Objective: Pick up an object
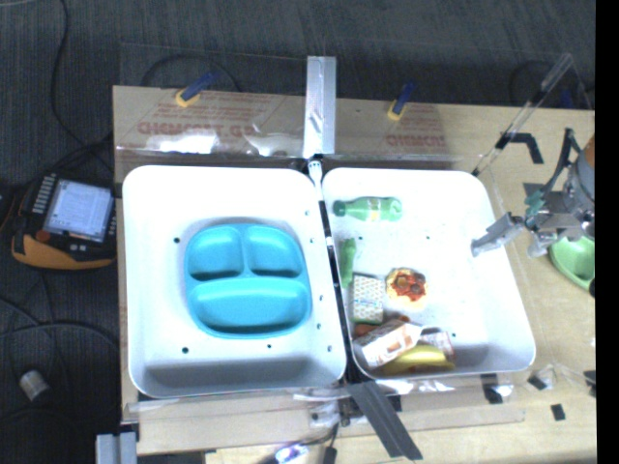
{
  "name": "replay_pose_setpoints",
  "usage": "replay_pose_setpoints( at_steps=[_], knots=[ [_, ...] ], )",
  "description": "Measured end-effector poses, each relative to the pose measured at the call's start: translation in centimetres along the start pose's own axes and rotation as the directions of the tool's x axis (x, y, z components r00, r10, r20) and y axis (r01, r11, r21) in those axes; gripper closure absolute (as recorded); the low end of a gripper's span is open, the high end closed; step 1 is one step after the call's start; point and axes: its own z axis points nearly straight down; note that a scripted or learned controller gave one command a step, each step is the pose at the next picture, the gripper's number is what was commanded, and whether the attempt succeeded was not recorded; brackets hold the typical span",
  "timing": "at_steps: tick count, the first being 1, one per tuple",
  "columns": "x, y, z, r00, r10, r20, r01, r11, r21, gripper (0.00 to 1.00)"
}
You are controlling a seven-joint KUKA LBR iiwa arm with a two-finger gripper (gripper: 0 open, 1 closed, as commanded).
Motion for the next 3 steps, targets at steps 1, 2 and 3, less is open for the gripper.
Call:
replay_pose_setpoints(
  at_steps=[1, 2, 3],
  knots=[
    [4.4, 2.4, 9.1, 0.998, 0.058, 0.0, -0.058, 0.998, 0.001, 0.0],
    [6.1, 2.6, 18.0, 0.994, 0.106, 0.003, -0.106, 0.994, -0.014, 0.0],
    [6.3, 2.6, 17.1, 0.995, 0.104, 0.0, -0.104, 0.994, -0.011, 1.0]
  ],
)
